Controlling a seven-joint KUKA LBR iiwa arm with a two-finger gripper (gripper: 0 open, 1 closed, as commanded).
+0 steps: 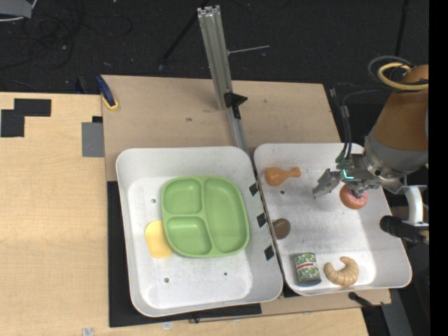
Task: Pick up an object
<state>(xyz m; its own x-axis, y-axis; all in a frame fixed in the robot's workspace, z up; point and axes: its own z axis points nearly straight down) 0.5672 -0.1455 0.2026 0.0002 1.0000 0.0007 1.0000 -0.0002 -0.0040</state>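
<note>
Pincer (341, 185) is down low in the right bin (392, 271), fingers spread open from what I can see, nothing caught between them. Closest thing to it is that pink, donut-looking toy (353, 198), sitting just beside the pincer on the side toward the arm, maybe even touching one finger, hard to say from where I'm standing. So if it's going for anything, my money's on that one: it's round, so no long axis to line up with, the pincer just needs to slide over a touch so the toy ends up between the fingers instead of outside them. Right now it looks off-centre and a squeeze would probably just nudge it away. Other stuff in the same bin: an orange drumstick-shaped toy (281, 176) off on the far side of the pincer from the arm, a brown lump (281, 227) further out that way and nearer me, then a little green can (306, 267) and a croissant (342, 271) well apart, toward the front. The green divided plate (205, 216) and a yellow thing (157, 239) are way over in the other bin.
</note>
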